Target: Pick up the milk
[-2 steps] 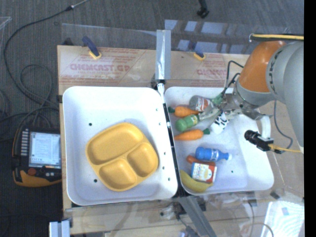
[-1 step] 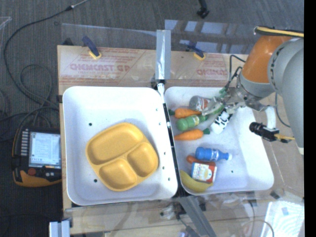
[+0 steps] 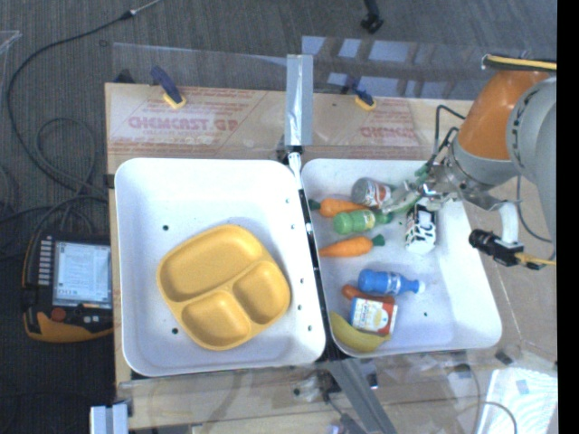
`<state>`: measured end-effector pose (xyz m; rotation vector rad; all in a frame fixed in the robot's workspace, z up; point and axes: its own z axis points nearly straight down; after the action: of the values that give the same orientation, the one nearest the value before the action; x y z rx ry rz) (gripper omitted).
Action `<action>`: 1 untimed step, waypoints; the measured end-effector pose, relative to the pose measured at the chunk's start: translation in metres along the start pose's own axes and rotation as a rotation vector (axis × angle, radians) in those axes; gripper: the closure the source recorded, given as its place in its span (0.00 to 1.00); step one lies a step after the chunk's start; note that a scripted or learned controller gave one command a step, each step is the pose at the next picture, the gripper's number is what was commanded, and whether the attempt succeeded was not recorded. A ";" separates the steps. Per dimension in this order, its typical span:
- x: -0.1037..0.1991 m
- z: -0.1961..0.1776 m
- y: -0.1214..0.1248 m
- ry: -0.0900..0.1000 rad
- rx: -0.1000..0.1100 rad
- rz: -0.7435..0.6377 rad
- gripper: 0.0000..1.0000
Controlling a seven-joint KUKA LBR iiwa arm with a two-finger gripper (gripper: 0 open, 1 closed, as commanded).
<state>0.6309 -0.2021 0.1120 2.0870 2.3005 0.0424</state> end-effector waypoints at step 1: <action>0.007 -0.001 -0.017 -0.017 -0.018 0.011 0.00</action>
<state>0.6131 -0.1967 0.1124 2.0834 2.2711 0.0452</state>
